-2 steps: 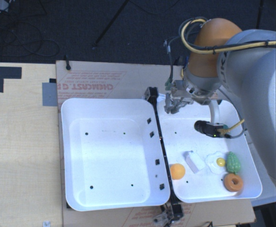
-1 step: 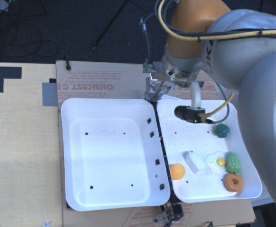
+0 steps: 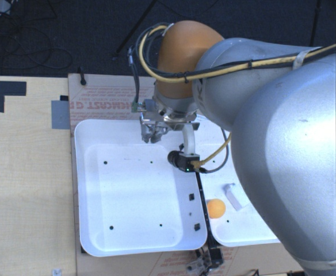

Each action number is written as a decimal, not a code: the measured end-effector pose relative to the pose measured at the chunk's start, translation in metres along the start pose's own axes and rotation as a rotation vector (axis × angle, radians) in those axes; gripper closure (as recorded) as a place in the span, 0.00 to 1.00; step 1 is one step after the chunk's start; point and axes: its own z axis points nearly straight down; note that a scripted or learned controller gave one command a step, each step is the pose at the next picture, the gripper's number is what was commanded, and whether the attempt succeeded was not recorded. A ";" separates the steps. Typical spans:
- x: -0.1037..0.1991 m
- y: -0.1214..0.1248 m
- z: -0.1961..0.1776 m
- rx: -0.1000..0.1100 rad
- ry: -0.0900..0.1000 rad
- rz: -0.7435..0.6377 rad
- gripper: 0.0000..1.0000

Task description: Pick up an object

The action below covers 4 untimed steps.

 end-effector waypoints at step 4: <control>0.034 0.004 -0.078 -0.022 0.001 0.008 1.00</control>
